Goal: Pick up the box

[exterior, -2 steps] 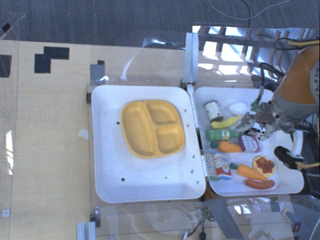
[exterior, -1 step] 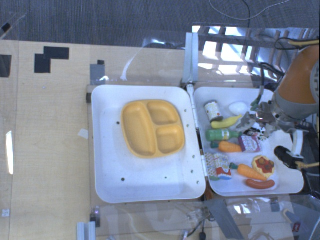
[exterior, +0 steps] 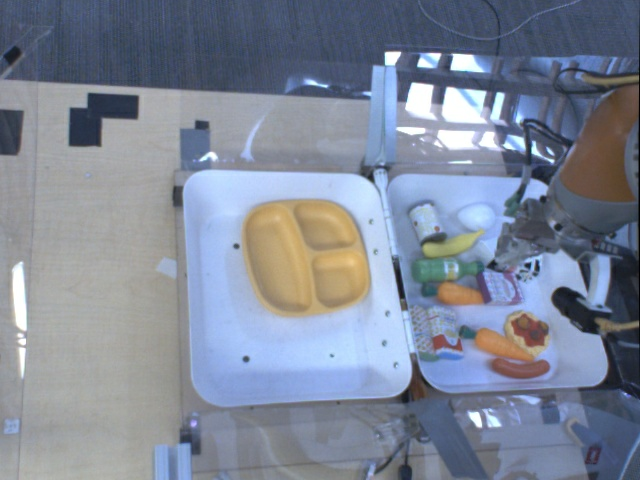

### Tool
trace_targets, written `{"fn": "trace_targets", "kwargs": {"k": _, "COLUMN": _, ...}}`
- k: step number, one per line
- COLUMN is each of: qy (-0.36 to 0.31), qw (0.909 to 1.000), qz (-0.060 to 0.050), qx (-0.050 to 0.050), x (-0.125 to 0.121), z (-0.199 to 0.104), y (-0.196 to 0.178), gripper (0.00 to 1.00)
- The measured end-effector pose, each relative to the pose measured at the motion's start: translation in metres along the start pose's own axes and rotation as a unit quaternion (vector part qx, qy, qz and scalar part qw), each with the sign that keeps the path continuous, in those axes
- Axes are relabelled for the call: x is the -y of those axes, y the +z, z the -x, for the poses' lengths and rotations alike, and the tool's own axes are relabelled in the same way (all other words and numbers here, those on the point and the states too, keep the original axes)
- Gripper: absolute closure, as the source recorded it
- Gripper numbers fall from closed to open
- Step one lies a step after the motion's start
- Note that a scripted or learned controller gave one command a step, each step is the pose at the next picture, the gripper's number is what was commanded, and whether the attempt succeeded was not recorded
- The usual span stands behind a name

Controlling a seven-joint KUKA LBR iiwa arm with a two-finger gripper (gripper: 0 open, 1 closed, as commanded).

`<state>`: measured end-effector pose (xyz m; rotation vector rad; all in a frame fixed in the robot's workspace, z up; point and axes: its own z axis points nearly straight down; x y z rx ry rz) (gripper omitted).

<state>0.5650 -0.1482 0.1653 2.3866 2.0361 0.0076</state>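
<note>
My arm (exterior: 600, 158) is grey with a broad orange band above the wrist, black cables looping behind, ending in dark gripper (exterior: 505, 253) hardware.

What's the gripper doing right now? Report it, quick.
Gripper: down in the right white bin, above the small purple box; open or closed cannot be told.

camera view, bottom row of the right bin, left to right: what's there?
Patterned snack packet → carrot → pizza slice. The sausage lies below the carrot and pizza, spanning both, so I left it out of the order.
</note>
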Motion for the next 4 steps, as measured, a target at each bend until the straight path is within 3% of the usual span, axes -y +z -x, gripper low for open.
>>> {"fn": "trace_targets", "kwargs": {"k": 1, "qy": 0.0, "qw": 1.0, "qz": 0.0, "qx": 0.0, "x": 0.0, "z": 0.0, "y": 0.0, "gripper": 0.0}}
{"fn": "trace_targets", "kwargs": {"k": 2, "qy": 0.106, "qw": 0.9944, "qz": 0.001, "qx": 0.0, "x": 0.029, "z": 0.022, "y": 0.077, "gripper": 0.0}}
{"fn": "trace_targets", "kwargs": {"k": 3, "qy": 0.105, "qw": 0.9945, "qz": 0.002, "qx": 0.0, "x": 0.028, "z": 0.021, "y": 0.067, "gripper": 1.0}}
{"fn": "trace_targets", "kwargs": {"k": 4, "qy": 0.08, "qw": 0.9968, "qz": -0.001, "qx": 0.001, "x": -0.034, "z": -0.014, "y": -0.032, "gripper": 1.0}}
